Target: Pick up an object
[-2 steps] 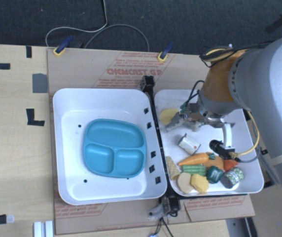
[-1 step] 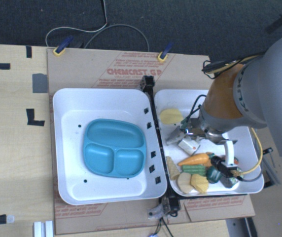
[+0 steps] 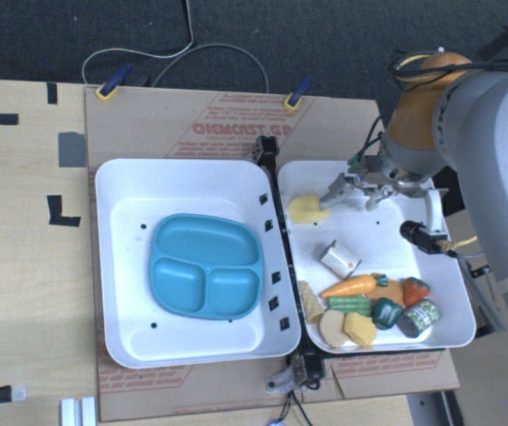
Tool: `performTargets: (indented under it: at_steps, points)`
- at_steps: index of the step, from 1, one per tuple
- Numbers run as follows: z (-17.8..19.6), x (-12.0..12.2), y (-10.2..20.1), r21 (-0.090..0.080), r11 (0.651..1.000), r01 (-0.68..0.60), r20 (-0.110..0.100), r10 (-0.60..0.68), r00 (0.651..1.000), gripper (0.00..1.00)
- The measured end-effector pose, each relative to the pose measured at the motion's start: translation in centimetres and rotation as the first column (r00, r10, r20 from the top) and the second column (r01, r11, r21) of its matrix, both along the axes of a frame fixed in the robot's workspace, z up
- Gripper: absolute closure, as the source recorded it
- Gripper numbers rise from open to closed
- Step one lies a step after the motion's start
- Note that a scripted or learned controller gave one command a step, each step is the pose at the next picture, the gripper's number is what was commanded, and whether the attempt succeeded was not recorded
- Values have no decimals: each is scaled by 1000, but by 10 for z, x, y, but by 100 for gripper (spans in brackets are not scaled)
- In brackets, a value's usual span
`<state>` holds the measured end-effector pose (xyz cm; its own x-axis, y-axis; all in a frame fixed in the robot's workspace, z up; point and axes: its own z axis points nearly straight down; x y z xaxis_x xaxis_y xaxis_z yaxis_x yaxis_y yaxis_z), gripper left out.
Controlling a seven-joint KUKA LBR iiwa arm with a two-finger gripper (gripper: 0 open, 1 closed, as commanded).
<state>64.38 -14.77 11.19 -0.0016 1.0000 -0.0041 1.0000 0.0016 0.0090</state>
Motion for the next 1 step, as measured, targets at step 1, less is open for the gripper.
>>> performTargets:
  at_steps: [1]
  points:
    - [-26, -50, 48, -1, 1000, -1, -4, 1, 1000, 0]
